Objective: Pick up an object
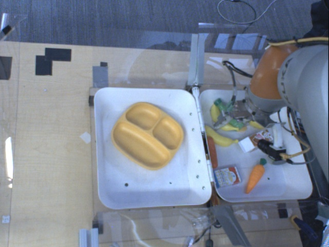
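My gripper (pixel 230 118) reaches down into the back part of the right bin (pixel 288 190). It sits among a green toy (pixel 221 106), a second green piece (pixel 237 123) and a yellow banana (pixel 221 138). Its tip is hidden among these items, so I cannot see whether anything is held. An orange carrot (pixel 255 177) with a green top lies at the front of this bin. A small printed carton (pixel 227 177) lies beside the carrot. A thin red stick-like item (pixel 212 152) lies along the bin's left wall.
The left bin (pixel 154 198) holds a yellow divided plate (pixel 148 134). A white block (pixel 246 145) and a red-and-white packet (pixel 263 136) lie mid right bin. The grey arm with its orange band (pixel 267 73) and cables (pixel 277 153) hangs over the bin's right side.
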Robot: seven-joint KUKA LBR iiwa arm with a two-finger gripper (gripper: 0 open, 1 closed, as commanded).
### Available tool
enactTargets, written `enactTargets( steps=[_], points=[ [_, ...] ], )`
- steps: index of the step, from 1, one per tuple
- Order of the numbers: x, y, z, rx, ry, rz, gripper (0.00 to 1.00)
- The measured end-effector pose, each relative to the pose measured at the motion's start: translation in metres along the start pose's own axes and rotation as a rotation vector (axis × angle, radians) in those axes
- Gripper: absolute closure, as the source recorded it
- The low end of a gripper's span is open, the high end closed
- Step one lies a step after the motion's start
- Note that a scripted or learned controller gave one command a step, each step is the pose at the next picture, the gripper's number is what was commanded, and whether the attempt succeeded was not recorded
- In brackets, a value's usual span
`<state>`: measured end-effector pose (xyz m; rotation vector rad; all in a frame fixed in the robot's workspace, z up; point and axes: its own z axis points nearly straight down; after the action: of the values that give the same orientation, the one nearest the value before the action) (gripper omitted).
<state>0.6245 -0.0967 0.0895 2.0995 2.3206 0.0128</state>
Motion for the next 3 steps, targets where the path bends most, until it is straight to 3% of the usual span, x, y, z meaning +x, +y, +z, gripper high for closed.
enactTargets(
  steps=[1, 2, 3],
  points=[
    [0.001, 0.002, -0.011, -0.004, -0.001, -0.005, 1.00],
    [0.050, 0.016, -0.161, 0.008, 0.002, 0.028, 1.00],
    [0.089, -0.014, -0.293, 0.008, 0.002, 0.098, 1.00]
  ],
)
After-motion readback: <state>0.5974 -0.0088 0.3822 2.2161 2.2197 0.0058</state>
